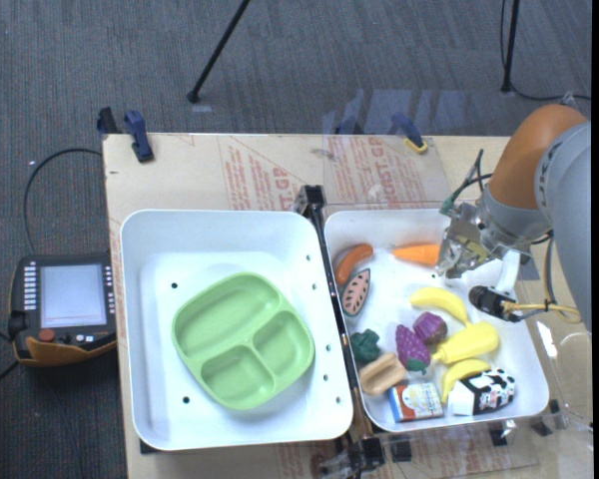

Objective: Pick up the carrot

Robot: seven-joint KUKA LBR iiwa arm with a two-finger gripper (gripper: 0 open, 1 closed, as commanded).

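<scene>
The orange carrot (416, 253) lies near the back of the right bin (379, 230), pointing left. My gripper (455, 257) hangs just right of the carrot's thick end, close to touching it. The arm's grey wrist and orange band rise behind it to the right.
The right bin also holds a hot dog (352, 259), a watermelon slice (356, 291), bananas (439, 302), grapes (412, 345), broccoli (364, 344), a bread roll (381, 371) and small cartons (479, 394). A green divided plate (242, 339) sits in the left bin (150, 242).
</scene>
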